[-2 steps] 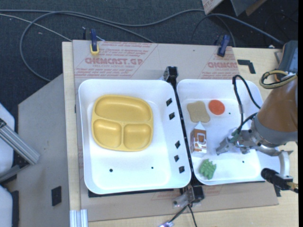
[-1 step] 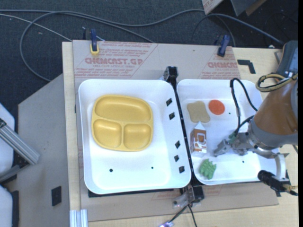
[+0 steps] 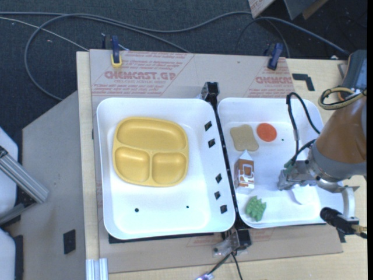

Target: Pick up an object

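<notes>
Camera view: pincer point(image 3: 289, 179) low over right white bin point(image 3: 303, 214), grip state unclear. Nearby in that bin: small brown-and-white packet point(image 3: 245, 173), green leafy toy point(image 3: 255, 207), tan bread slice point(image 3: 243, 137), orange disc point(image 3: 267, 132). Yellow divided tray point(image 3: 151, 151) in left white bin point(image 3: 163, 214).

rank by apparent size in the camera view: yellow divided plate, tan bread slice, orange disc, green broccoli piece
1. yellow divided plate, by far the largest
2. tan bread slice
3. orange disc and green broccoli piece look about alike, so I won't rank them
</notes>
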Available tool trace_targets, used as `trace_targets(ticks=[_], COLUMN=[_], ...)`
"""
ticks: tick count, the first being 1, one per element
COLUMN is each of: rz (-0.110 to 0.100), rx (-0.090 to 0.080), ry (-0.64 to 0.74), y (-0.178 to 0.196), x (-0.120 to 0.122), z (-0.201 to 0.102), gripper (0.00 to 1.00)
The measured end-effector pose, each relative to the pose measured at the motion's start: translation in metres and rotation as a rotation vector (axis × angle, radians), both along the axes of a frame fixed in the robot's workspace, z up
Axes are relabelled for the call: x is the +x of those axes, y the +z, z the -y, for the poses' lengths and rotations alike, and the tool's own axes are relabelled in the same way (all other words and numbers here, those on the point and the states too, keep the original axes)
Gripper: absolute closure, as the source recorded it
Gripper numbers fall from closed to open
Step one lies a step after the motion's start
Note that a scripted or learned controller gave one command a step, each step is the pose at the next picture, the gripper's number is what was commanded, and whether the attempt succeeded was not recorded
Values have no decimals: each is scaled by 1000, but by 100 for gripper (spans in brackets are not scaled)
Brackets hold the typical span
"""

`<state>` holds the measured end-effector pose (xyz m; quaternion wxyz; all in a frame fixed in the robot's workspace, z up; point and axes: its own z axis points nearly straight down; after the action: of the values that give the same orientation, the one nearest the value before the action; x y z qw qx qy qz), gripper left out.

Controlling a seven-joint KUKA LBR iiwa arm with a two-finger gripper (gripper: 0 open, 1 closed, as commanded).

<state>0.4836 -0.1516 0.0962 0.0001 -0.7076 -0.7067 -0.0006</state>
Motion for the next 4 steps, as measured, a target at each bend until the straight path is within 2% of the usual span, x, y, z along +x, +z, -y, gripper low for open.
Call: trace_targets(ticks=[1,3,4], rz=[4,6,2], rx=[-3,-2,0], ry=[2,4,9], y=[62,164,165], x=[-1,11,29], z=[6,-11,-66], gripper=[100,100,100])
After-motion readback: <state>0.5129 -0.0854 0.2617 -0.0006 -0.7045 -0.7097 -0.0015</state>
